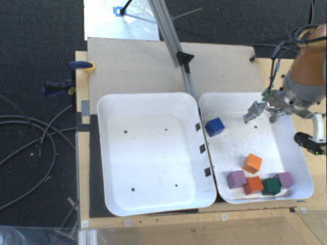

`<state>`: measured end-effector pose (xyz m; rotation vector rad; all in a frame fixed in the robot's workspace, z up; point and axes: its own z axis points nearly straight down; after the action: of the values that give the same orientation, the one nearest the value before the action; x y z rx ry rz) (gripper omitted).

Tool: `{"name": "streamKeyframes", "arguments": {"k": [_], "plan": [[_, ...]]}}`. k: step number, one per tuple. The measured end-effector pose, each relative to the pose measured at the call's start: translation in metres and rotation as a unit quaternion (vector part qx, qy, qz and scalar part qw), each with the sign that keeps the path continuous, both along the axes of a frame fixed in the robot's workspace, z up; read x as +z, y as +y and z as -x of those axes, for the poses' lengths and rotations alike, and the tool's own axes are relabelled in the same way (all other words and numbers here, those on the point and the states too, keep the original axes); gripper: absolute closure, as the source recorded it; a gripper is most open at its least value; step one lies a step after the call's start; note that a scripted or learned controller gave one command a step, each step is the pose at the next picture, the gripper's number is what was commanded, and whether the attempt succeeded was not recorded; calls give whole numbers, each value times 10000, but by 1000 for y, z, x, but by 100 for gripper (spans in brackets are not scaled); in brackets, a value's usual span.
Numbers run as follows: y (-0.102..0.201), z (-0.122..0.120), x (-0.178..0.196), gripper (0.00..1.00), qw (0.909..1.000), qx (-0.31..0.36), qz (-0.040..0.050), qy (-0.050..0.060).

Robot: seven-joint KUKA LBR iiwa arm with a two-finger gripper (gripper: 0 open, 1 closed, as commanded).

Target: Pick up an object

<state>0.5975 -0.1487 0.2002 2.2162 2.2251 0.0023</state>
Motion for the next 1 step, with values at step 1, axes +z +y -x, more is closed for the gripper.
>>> {"name": "streamKeyframes", "arguments": {"k": [1], "plan": [[-51,78,-38,0,10000,-51,6,38]]}}
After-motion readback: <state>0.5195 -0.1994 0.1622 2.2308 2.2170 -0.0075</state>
